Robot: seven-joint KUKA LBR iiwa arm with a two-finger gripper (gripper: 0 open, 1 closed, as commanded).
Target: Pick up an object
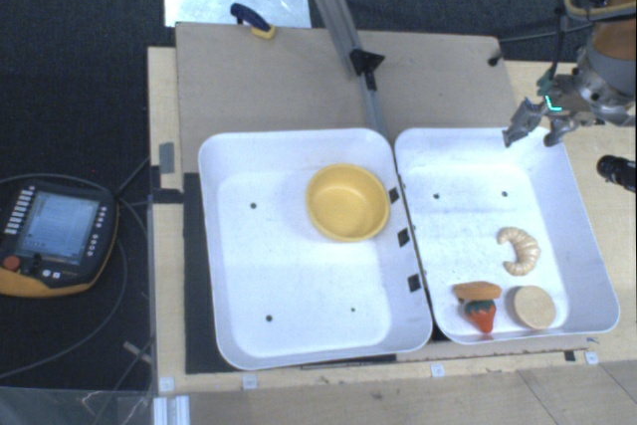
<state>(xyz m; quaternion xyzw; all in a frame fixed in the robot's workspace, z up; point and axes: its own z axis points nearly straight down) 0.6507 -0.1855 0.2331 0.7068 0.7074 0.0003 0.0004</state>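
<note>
Hovering over the far right corner of the right bin (587, 244), the gripper (534, 126) has its two fingers spread apart with nothing between them, so no pick has been made yet. The likely targets lie well apart from it at the near end of that bin: a croissant (520, 250), a round biscuit (533, 306) and a small orange and red toy (480, 304). A yellow bowl (346, 201) sits in the left bin (239, 294); choosing, reaching, closing and lifting all remain.

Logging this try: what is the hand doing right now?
Hand: open, holding nothing, above the far right corner of the right bin.
</note>
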